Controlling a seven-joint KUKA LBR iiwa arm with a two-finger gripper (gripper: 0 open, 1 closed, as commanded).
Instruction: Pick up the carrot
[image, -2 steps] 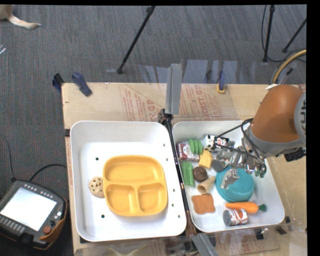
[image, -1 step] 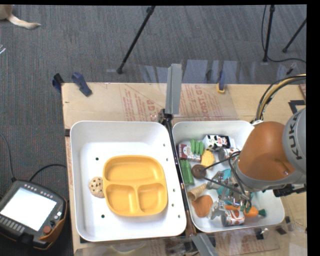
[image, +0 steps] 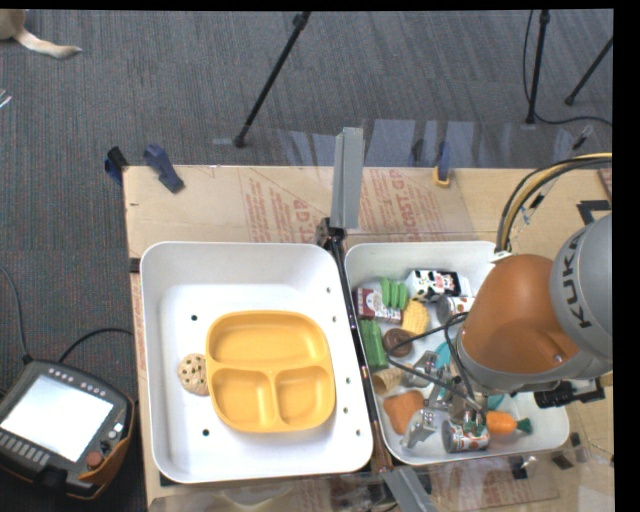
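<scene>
From the overhead camera we see the metal 2-finger gripper low in the right white plastic bin, its fingers spread open with nothing between them. The small orange carrot with a green tip lies just to the gripper's right — near the bin's front edge, beside a small printed can. The left white bin holds a yellow 3-compartment tray and a round cookie at the tray's left edge.

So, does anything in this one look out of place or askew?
One small thing: a cookie lies on the left bin's floor, against the yellow tray's left edge, not in a compartment. The right bin is a jumbled pile of toys, with the carrot near its lower right corner.
</scene>
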